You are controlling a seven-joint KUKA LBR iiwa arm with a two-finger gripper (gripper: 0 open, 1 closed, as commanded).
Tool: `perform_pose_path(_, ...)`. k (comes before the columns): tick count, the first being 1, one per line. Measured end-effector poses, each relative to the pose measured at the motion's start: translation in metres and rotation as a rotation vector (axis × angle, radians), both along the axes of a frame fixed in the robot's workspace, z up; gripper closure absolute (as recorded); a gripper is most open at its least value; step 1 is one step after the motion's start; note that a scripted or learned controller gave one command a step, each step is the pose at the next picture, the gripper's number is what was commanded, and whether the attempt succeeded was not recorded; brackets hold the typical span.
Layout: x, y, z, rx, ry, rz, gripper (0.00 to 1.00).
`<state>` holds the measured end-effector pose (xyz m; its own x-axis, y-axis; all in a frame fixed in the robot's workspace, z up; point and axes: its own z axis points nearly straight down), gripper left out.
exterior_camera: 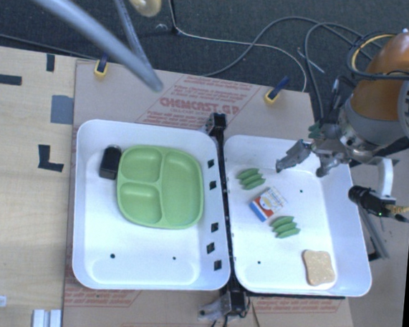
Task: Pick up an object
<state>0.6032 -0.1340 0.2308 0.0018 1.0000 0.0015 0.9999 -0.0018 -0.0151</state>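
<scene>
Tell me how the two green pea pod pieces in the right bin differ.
The upper pea pods lie near the bin's left wall, left of and above the small box; the lower pea pods lie right of and below that box, nearer the bread slice. The upper piece sits closer to the gripper. Both are green, ridged, alike in size, and tilted the same way.

Left bin (89, 205): green plate (160, 186), black block (109, 162).
Right bin (349, 230): two green pieces (250, 177) (285, 226), small box (267, 203), sponge (318, 267).
Gripper (309, 161): seen spread above right bin.
</scene>
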Motion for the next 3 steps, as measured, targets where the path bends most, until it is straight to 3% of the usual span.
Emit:
perform_pose_path(1,0.002,0.001,0.009,-0.002,-0.014,0.003,0.0)
perform_pose_path(3,0.002,-0.006,-0.113,-0.002,-0.012,0.003,0.0)
